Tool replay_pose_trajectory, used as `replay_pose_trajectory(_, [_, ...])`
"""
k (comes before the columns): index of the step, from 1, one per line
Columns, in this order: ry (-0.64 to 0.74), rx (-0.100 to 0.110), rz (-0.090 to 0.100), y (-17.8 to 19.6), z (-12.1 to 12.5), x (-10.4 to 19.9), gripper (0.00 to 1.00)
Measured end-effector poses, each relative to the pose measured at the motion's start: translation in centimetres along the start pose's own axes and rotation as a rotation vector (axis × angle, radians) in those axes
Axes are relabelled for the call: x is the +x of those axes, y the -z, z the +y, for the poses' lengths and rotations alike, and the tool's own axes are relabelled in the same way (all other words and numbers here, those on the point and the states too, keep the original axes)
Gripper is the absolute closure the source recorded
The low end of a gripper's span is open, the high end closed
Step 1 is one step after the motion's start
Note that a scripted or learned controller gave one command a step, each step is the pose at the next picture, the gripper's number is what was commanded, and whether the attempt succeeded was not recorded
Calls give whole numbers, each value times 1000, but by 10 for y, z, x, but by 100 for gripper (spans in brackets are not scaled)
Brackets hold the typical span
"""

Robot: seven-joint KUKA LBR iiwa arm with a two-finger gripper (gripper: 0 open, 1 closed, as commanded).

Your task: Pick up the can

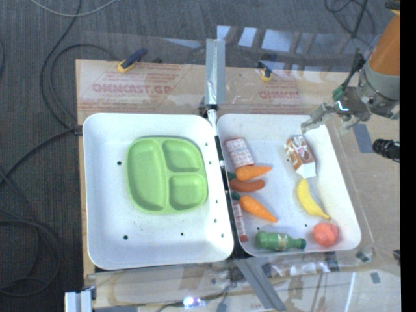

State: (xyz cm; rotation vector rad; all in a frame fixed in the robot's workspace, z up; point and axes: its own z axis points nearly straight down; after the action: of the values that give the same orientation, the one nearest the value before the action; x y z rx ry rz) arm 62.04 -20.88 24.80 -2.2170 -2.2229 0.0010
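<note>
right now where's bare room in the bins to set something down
Free: the left bin's floor around the green tray, and the right bin's middle between the carrots and banana. Crowded: the right bin's left edge, near the can.

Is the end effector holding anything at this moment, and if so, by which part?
Nothing is held. The end effector sits over the right bin's far right corner, while the can lies untouched at that bin's left side.

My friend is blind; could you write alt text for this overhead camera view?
A robot gripper hovers at the right bin's far edge, above a can, carrots, a banana and a green bottle. The left bin holds a green divided tray.
</note>
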Motion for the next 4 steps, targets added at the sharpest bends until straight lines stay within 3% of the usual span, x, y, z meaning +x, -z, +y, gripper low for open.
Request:
replay_pose_trajectory(1, [-261, 3, 2, -110, -11, -10, 0])
replay_pose_trajectory(2, [-237, 2, -3, -101, -48, 38, 0])
replay_pose_trajectory(3, [-339, -9, -4, -158, -44, 26, 0])
replay_pose_trajectory(4, [-507, 48, 6, -154, 17, 8, 0])
